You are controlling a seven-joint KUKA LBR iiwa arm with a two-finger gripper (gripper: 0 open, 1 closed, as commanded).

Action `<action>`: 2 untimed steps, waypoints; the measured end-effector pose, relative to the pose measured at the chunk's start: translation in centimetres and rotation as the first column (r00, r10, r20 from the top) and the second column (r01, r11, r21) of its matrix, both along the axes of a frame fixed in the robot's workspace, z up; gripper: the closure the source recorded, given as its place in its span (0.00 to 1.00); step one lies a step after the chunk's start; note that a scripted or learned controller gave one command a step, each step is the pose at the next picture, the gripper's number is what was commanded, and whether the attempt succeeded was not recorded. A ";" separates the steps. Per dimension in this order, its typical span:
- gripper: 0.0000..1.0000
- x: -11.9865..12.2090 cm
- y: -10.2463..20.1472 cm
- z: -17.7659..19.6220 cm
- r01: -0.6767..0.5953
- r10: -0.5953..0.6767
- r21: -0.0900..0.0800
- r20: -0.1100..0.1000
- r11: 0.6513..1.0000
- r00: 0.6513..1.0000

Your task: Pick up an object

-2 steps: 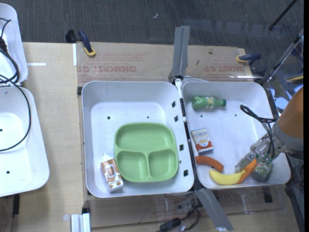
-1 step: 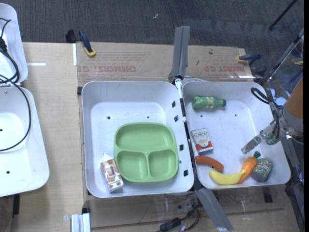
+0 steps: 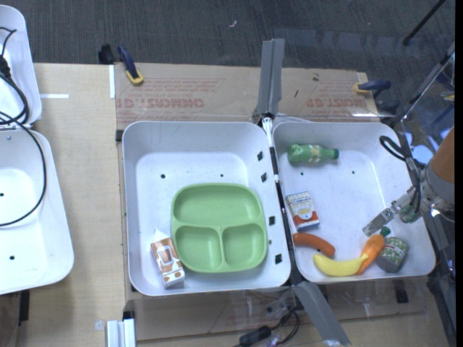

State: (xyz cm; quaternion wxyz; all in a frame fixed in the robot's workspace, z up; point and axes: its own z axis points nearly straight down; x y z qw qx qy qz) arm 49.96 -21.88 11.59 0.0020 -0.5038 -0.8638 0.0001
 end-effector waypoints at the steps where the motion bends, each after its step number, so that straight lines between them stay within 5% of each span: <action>1: 0.00 -2.2 -0.2 -2.7 -0.034 0.034 0.001 0.000 0.999 0.999; 2: 0.00 -2.1 -0.1 -0.5 0.204 -0.204 0.002 0.000 0.979 0.979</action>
